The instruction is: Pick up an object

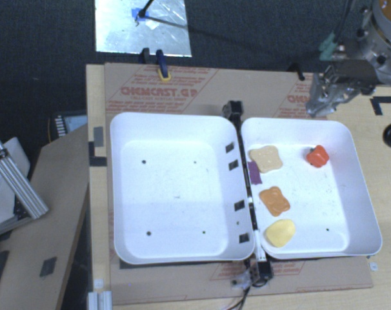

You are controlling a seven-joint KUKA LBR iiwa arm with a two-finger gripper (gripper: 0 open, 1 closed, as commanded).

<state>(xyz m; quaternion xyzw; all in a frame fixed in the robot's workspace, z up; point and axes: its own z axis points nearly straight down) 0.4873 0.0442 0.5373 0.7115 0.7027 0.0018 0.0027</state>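
The gripper (321, 102) hangs over the tabletop (247, 86) just beyond the right bin's (360, 199) far rim; whether its jaws are open or closed, I cannot tell. In that bin lie a red block (317, 155), beige piece (266, 159), orange piece (274, 200) and yellow piece (280, 232).

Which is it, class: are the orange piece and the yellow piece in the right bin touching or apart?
Apart. The camera view shows white bin floor between the orange piece and the yellow piece.
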